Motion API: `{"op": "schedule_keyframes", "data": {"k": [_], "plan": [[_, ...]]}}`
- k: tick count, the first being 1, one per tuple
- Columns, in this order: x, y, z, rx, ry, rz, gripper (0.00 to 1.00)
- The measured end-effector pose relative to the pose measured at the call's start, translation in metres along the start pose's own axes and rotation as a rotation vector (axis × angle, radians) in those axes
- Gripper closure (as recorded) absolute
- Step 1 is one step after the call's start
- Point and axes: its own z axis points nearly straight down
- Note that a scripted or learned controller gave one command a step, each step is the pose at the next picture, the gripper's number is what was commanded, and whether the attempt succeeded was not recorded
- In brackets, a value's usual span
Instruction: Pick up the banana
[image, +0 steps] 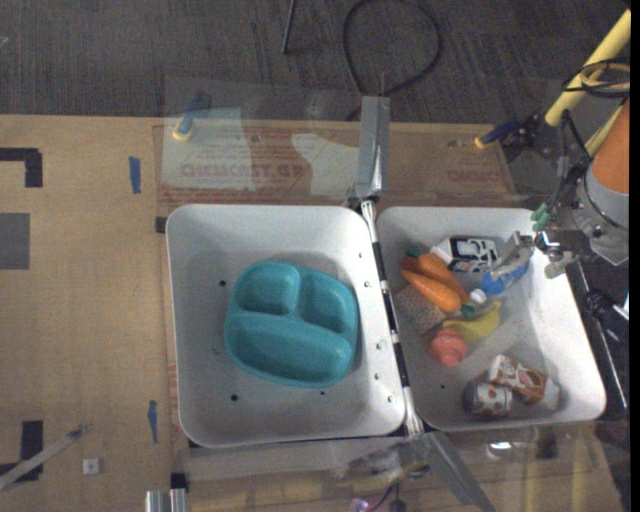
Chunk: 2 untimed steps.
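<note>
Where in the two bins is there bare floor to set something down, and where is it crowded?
Left bin: bare floor rings the teal tray, widest along its top and left walls. Right bin: bare strip on the right side, below the tool. Crowded: its left half, around the carrots, banana and cartons.

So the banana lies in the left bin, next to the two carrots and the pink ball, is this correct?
Not quite: the camera view shows the banana in the right bin, not the left. It does lie next to the two carrots and the pink ball.

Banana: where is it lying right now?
The banana lies in the right bin, near its middle, just above the pink ball and below the carrots.
</note>
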Motion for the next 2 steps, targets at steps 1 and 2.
{"op": "schedule_keyframes", "data": {"k": [1,2], "plan": [[0.009,-0.052,0.132,0.001,0.000,-0.027,0.00],[-0.015,-0.005,0.159,-0.007,0.000,-0.025,0.00]]}}
